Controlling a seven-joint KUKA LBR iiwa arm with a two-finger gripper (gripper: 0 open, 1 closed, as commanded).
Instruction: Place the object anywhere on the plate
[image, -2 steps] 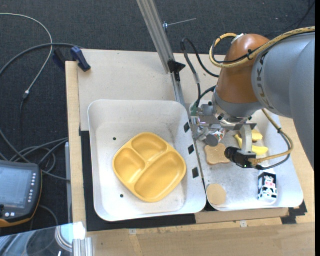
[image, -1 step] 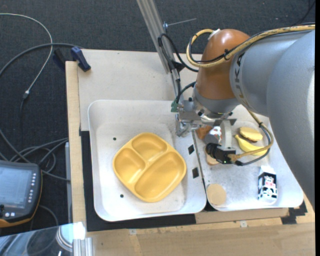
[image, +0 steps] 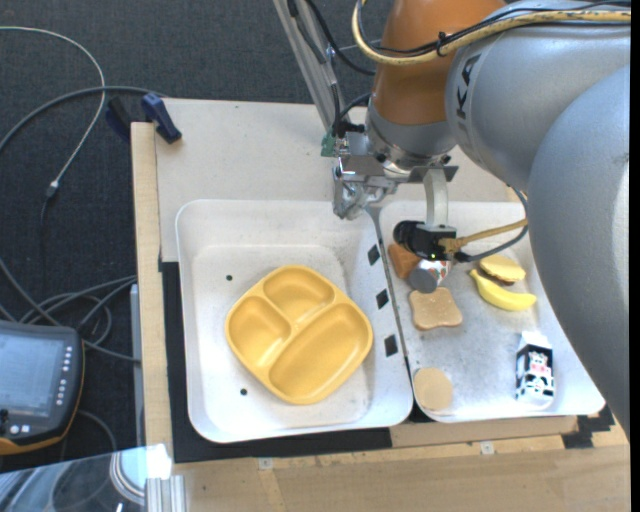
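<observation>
Camera view: we look down at a slant on both bins.
Gripper (image: 358, 200): it hangs over the far rim where the two bins meet. We cannot tell whether it is wide or narrow, and we see nothing held in it.
Left bin (image: 200, 240): it holds the yellow divided plate (image: 300, 335), which lies flat near the middle.
Right bin (image: 480, 360): we find all the loose items here, apart from the plate.
Toast slice (image: 435, 310): it lies near the bin's left wall, just near of a brown bread piece (image: 403, 262).
Round cracker (image: 433, 388): it sits at the near left corner.
Banana (image: 503, 293): it lies right of the toast, touching a tan bun-like piece (image: 500, 268) on its far side.
Cow-print milk carton (image: 536, 372): it sits at the near right.
Bench: we see a blue clamp (image: 160, 115) at the far left corner.
</observation>
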